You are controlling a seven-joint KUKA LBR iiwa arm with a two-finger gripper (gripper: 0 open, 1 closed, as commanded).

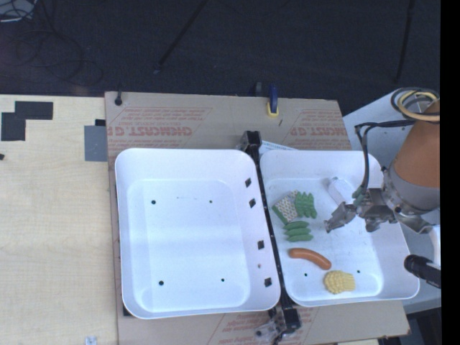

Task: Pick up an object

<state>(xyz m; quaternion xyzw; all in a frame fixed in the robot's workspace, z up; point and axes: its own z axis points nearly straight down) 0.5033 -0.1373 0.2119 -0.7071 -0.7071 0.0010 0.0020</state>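
I hang over the right white plastic bin [392,290], with my gripper [343,218] low above its floor. My fingers are too small and dark here for me to tell if they are apart or together, and I see nothing between them.

The things I may take all lie in this right bin. Nearest to me, just to my left, are the green pea-pod pieces [305,205] beside a pale mesh-patterned piece [287,207], and below them a second green pod piece [297,231]. Further toward the front lies the orange sausage-shaped toy [310,257], and near the front wall the yellow corn-cob toy [338,282]. A small pale translucent piece [336,189] lies behind me. The left white plastic bin [129,228] stands beside, touching along the middle.

I judge these are light toy foods, probably plastic or rubber, smooth and a little slippery. The sausage is thin and round, so it can roll; I would close across its short width, at the middle. The corn has a bumpy skin and should give better hold, also across the middle.

On the brown board [316,124] under the bins there is red printing, upside down; I cannot read it with certainty.
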